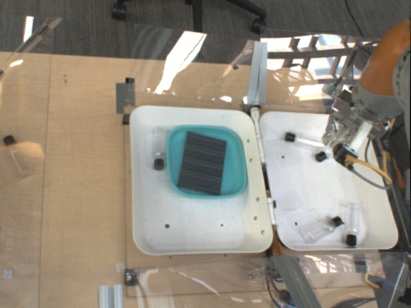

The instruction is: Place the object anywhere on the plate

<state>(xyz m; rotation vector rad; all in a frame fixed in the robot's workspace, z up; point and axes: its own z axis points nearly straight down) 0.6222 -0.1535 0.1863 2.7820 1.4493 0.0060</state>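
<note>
In the camera view, the dark ribbed block point(202, 163) lay flat on the teal plate point(238, 165) in the left bin point(144, 226), with a small black piece point(158, 163) just beside the plate's left edge. The hand point(338, 140) hung over the upper right part of the right bin point(321, 194), near a clear black-capped vial point(302, 139). Whether the hand was apart or together could not be told.

Dark ribbed slab point(203, 163) is lying on teal plastic plate point(237, 165) | plate is sitting in left white bin point(192, 228)
</note>
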